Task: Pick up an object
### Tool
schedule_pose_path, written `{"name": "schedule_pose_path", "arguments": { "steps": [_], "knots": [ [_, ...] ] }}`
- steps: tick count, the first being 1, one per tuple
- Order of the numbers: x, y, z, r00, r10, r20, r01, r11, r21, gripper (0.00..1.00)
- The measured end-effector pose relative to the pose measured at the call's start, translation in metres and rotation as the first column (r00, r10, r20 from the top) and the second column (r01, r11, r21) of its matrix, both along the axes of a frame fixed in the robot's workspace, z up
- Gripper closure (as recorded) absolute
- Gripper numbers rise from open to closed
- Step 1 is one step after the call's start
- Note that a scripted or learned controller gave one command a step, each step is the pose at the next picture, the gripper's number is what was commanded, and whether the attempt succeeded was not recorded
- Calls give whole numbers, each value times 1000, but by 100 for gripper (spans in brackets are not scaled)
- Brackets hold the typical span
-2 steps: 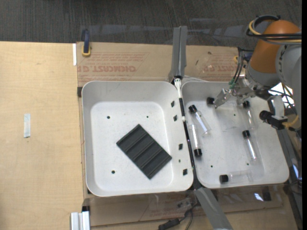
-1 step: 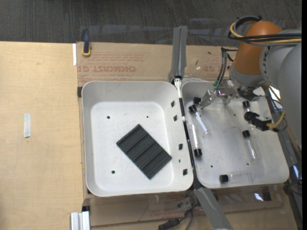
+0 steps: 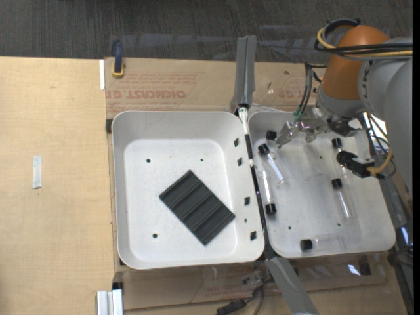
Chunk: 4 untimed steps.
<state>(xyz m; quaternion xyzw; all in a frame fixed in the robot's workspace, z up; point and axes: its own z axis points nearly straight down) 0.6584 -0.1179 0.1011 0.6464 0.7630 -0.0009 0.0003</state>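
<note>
1. I see the arm (image 3: 387,64) come in from the right, with its orange band (image 3: 348,58) over the far edge of the right bin (image 3: 367,238).
2. The end effector (image 3: 303,127) is low in the far left part of the right bin, near the back wall. It looks small and metallic from here, and I cannot tell if it is released or clenched.
3. I see nothing between its tips. It is close to one clear tube with a black cap (image 3: 270,159), but I cannot say that it touches it.
4. More clear tubes lie in this bin: one along the left wall (image 3: 267,195), one at the right (image 3: 342,197), one along the near edge (image 3: 321,243).
5. In the left bin (image 3: 128,241) a dark ribbed flat block (image 3: 197,207) lies turned diagonal on the floor, a little toward the near right, well apart from the end effector.
6. Both bins stand on brown cardboard (image 3: 170,87) on the counter (image 3: 46,143).
</note>
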Motion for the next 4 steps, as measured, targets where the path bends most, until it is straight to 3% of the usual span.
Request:
{"name": "schedule_pose_path", "arguments": {
  "steps": [1, 2, 3, 4],
  "knots": [
    [-16, 52, 117, 1000, 14, 0, -14, 1000, 1, 100],
    [-27, 124, 123, 1000, 29, -1, -29, 1000, 1, 100],
    [-26, 123, 131, 1000, 29, -2, -29, 1000, 0, 100],
    [-26, 123, 131, 1000, 29, -2, -29, 1000, 0, 0]
  ]
}}
